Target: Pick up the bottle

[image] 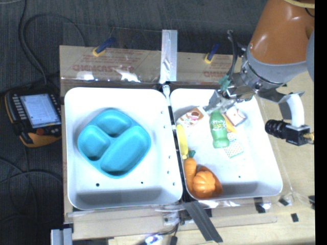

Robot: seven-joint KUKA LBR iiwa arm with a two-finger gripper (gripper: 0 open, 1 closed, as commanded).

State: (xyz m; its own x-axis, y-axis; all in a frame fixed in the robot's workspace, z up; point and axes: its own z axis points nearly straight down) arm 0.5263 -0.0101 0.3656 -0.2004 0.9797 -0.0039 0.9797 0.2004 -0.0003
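Observation:
A green bottle [219,130] with a pale label lies in the right bin [255,182], near its back middle, its top pointing toward the back wall. My gripper [224,100] hangs from the grey and orange arm directly above the bottle's top end, close to or touching it. I cannot make out any grip on the bottle.
Around the bottle are a white and orange box [236,117], a patterned packet [234,148] and a pink-printed card [190,118]. A yellow item [181,139], a carrot [189,167] and an orange pumpkin [205,183] line the bin's left and front. The left bin [82,193] holds a blue divided tray [113,142].

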